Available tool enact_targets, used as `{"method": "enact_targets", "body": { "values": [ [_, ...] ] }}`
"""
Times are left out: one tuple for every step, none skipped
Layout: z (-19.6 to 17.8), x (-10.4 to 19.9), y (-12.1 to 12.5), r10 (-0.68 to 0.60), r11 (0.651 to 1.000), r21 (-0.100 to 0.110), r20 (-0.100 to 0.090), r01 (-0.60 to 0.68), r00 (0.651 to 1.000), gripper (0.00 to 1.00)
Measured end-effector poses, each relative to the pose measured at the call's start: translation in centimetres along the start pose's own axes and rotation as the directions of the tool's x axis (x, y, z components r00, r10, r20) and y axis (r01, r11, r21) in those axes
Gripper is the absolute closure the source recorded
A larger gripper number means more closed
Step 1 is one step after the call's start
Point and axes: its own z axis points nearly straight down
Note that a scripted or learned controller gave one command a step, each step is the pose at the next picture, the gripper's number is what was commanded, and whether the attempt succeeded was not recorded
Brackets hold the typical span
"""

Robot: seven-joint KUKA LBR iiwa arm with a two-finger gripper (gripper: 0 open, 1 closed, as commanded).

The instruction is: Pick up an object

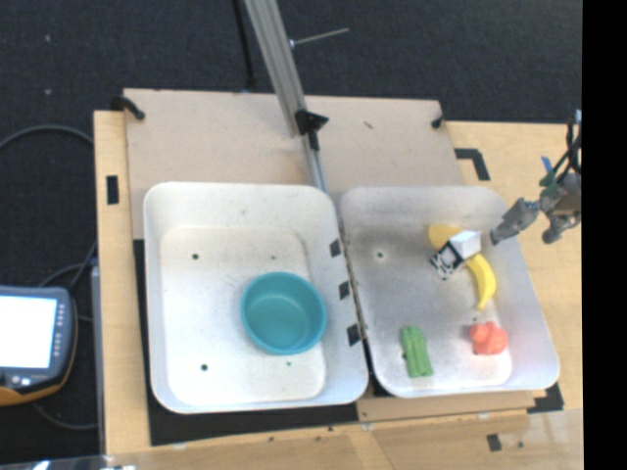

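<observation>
Overhead — slanted down on bins (245,199)

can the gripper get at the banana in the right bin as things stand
Probably yes. The gripper sits at the right bin's far right edge, and the banana lies open from above, though a small black-and-white object touches its upper end.

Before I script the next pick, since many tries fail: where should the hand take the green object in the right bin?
Across the middle of the green object, coming straight down. It lies flat, long and narrow, running roughly up-down in the view, so its short width probably fits between the fingers. It lies apart from the red object, leaving room on both sides.
</observation>
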Motion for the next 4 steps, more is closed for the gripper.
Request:
{"method": "enact_targets", "body": {
  "values": [
    [0.0, 0.0, 0.0, 0.000, 1.000, 0.000, 0.000, 0.000, 1.000, 0.00],
    [4.8, 0.6, -0.6, 0.003, 1.000, 0.004, 0.000, -0.003, 1.000, 0.00],
    [11.1, 0.7, -0.5, 0.005, 1.000, 0.006, 0.000, -0.005, 1.000, 0.00],
    [17.0, 0.3, -1.3, 0.005, 1.000, 0.006, 0.000, -0.005, 1.000, 0.00]
  ]
}}
